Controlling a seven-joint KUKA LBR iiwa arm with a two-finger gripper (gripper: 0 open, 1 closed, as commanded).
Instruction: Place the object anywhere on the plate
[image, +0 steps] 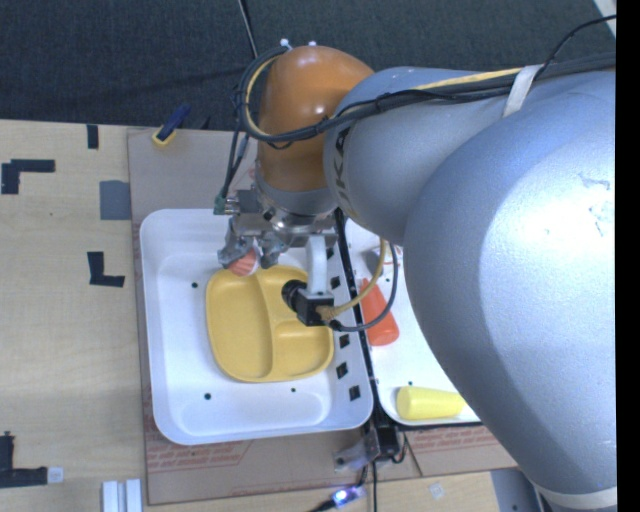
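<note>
Bins: two white bins (165, 300) sitting side by side
Plates: one yellow divided plate (250, 335) lying in the left bin
Loose objects: three showing — orange-pink piece (241, 265), orange piece (378, 318), yellow piece (428, 403)

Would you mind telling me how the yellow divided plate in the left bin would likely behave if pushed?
The yellow plate looks like moulded plastic, so probably stiff and light. It lies flat on the smooth left bin, so it would likely slide rather than tip. Its low rim offers little to grip.

Yellow divided plate (262, 325) in left bin, small orange-pink object (241, 264) at its top edge
</note>
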